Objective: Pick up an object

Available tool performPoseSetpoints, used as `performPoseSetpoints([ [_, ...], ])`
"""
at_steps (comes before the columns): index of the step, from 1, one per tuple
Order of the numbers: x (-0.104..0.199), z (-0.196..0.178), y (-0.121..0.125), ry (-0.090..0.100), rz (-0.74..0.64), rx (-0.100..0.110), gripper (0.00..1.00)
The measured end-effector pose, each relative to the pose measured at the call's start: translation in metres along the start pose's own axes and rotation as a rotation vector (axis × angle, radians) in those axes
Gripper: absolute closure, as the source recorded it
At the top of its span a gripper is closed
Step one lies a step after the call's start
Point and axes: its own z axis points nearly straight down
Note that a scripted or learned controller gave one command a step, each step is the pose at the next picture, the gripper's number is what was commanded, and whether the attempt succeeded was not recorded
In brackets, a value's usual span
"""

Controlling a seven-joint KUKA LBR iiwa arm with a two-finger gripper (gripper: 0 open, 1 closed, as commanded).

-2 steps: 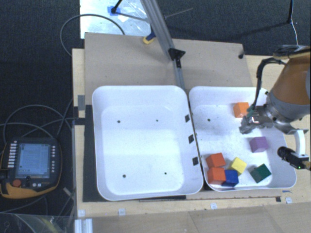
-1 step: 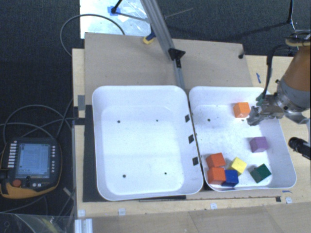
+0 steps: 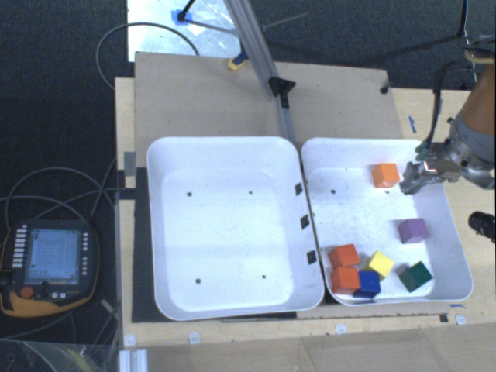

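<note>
A tan counter (image 3: 209, 99) is filling the middle of the frame, carrying two shallow white bins side by side, with dark carpet (image 3: 54, 68) lying around it along the left side and the top. The left bin (image 3: 167, 157) is sitting in the centre of the frame, and the right bin (image 3: 457, 277) is touching it along a seam marked by small black clips. The grey arm (image 3: 477, 130) is reaching in from the right edge, and its claw (image 3: 415, 178) is hanging over the upper right part of the right bin, just beside an orange cube (image 3: 385, 175) that is lying apart from the other blocks; the claw is too small and blurred here, so whether it is spread or pressed together cannot be told, and nothing is showing between its tips. A purple cube (image 3: 412, 229) is resting lower down near the bin's right wall. At the bottom of the right bin two orange blocks (image 3: 345, 267) are sitting stacked close together, with a blue block (image 3: 370, 282) and a yellow cube (image 3: 380, 263) just beside them and a dark green cube (image 3: 416, 276) a little to their right. A grey metal pole (image 3: 252, 33) is slanting down from the top of the frame to the counter's back edge. A teach pendant (image 3: 48, 268) with a lit screen is lying on the floor at the lower left, with cables looping around it.
</note>
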Motion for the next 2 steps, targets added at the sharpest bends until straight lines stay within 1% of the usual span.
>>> performPoseSetpoints([
  [2,0.11,-0.01,0.037,0.003,-0.006,0.0,1.0],
])
